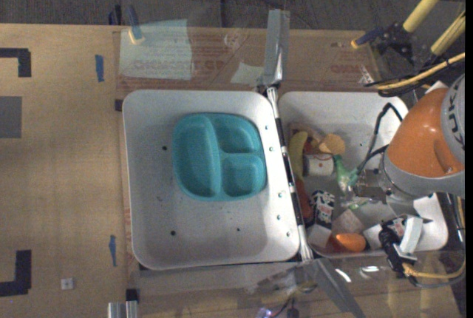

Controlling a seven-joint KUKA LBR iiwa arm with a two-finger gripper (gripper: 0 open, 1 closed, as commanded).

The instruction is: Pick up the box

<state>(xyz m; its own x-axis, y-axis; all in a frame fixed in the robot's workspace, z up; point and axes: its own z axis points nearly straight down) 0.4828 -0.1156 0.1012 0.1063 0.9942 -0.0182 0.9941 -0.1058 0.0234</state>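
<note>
Over the right bin (369,103) the gripper (353,189) is seen low among clutter, its closure impossible to judge, while the box (324,207) lies beside it, apparently not yet lifted.

Lighting was pretty even and soft overhead, nothing harsh. The left white bin (148,183) came out brightest, nearly blown out along its rim, with only a faint shadow hugging the teal tray (219,155) inside it. Above that bin a clear plastic sheet (192,50) caught a pale, washed-out glare. The floor beyond the sheet was dim and grainy. Overall focus was soft, and the clutter right of the bin looked smeary, small details lost.
</note>
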